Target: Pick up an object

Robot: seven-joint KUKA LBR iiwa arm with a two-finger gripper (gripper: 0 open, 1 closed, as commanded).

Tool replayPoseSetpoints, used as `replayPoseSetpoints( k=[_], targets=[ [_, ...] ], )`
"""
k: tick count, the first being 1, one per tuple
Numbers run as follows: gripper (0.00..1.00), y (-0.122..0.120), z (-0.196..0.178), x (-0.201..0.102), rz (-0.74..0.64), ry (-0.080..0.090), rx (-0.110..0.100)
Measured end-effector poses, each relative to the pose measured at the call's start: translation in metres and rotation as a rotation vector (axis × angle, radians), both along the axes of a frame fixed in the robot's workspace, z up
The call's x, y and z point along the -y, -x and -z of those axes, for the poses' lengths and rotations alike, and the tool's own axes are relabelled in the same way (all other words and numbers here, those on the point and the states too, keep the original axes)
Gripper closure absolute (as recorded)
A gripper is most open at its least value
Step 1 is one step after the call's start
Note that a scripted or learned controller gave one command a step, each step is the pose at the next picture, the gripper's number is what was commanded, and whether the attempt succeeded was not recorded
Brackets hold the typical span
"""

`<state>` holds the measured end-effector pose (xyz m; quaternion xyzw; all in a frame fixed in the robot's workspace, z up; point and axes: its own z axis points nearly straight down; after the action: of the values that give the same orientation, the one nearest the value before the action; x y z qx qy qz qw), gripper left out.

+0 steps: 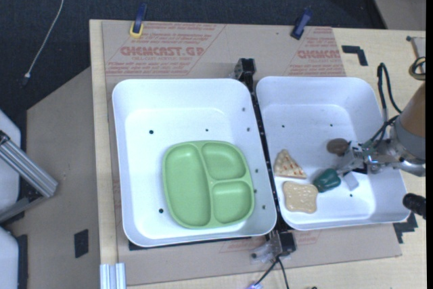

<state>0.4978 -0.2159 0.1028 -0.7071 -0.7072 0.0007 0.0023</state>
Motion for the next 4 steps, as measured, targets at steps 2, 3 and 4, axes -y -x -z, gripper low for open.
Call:
replayPoseSetpoints(
  k=[2, 3, 4],
  targets=[
    [1.0, -0.009, -0.073, -0.001, -0.001, 0.005, 0.01],
    [1.0, -0.014, -0.118, 0.007, 0.0, 0.004, 0.006],
    [1.0, -0.015, -0.171, 0.008, -0.002, 0.006, 0.011]
  ],
)
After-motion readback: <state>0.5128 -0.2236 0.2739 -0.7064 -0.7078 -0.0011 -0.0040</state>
